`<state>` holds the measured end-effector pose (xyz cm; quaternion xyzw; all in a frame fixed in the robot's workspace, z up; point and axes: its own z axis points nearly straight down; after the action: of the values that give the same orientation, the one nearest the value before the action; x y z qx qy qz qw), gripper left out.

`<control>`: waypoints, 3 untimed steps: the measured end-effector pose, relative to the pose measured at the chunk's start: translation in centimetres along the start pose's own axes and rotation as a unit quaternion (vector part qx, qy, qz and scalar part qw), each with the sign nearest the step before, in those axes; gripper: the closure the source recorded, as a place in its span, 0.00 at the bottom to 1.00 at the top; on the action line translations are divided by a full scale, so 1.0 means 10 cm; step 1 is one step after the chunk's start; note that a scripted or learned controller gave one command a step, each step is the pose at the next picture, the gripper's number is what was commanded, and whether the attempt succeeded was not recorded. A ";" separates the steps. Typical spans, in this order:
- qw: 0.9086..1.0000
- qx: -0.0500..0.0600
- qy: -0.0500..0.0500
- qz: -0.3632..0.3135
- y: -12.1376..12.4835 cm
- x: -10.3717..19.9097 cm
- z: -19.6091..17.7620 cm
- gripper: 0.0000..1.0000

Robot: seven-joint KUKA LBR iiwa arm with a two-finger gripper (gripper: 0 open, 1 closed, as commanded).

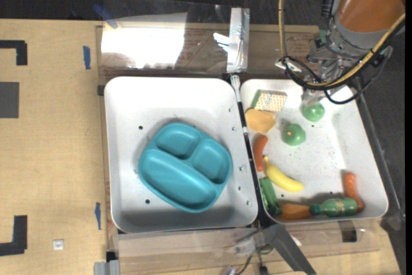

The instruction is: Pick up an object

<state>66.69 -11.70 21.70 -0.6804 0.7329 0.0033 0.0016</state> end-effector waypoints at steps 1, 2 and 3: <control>1.000 0.007 0.002 0.015 -0.05 0.61 -1.03 1.00; 0.999 0.000 0.001 -0.038 0.00 0.50 -0.63 1.00; 0.990 0.002 0.001 -0.143 -0.05 0.87 -0.54 1.00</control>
<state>66.60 -20.43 26.99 -0.7784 0.6278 0.0009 0.0029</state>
